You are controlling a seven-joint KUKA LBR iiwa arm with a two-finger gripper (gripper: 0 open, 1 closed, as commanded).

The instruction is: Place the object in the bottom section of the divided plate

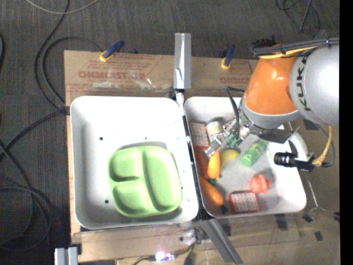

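Left white bin [88,120]: one green divided plastic plate [144,179]. Right white bin [298,197]: several small toy foods, including two orange carrots [212,191]. Gripper [223,139] low among them, grip state unreadable.

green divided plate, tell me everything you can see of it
The green divided plate is pale lime, looks like smooth plastic, a rounded square with three recessed sections split by raised ridges: two smaller ones on its left, one long one on its right. It lies flat, face up, slightly rotated, in the left bin, toward its near edge. Its sections hold nothing.
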